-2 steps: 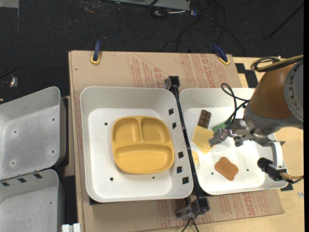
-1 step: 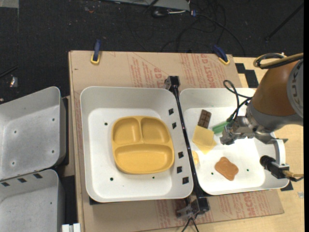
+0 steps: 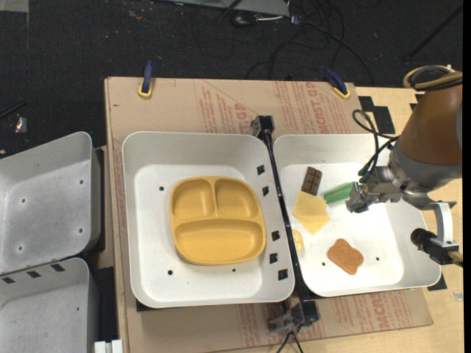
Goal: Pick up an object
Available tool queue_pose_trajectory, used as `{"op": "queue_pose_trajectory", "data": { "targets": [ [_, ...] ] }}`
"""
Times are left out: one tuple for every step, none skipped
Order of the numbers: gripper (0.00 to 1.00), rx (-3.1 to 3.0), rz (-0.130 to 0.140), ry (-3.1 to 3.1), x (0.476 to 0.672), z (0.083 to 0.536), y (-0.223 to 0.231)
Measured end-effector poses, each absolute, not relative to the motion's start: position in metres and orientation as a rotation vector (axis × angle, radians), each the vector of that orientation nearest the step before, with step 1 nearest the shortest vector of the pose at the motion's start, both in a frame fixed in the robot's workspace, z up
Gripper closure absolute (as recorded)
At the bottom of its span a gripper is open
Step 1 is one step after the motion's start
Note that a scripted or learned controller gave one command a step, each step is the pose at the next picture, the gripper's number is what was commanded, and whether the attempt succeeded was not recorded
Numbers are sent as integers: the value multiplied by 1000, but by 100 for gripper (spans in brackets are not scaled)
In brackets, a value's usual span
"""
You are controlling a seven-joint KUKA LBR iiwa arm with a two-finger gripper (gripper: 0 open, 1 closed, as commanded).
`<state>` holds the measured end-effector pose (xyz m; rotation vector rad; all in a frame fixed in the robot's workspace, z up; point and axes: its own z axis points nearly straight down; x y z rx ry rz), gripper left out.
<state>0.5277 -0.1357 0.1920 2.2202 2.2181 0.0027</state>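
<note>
My gripper (image 3: 358, 200) hangs low over the right bin (image 3: 390, 274), reaching in from the right. Its tip sits at the right end of a green object (image 3: 336, 193) lying on the bin floor; I cannot tell whether it touches it. To the left of the green object lies a small dark brown chocolate bar (image 3: 313, 180). A pale yellow cheese wedge (image 3: 311, 212) lies just below that. Nearer the front of the bin rests a brown toast-like piece (image 3: 345, 257).
The left bin (image 3: 143, 271) holds a yellow divided plate (image 3: 218, 220). A small yellow item (image 3: 297, 238) sits against the right bin's left wall. A black divider (image 3: 278, 197) runs between the bins. Grey metal trays (image 3: 44, 197) stand left of the bench.
</note>
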Motion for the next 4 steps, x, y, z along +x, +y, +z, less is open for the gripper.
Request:
{"op": "queue_pose_trajectory", "data": {
  "targets": [
    [100, 2219, 1, 2221, 528, 203, -136],
    [100, 2213, 3, 2230, 527, 213, -87],
    [100, 2212, 3, 2230, 541, 216, -40],
    [100, 2212, 3, 2231, 544, 229, 8]
  ]
}}
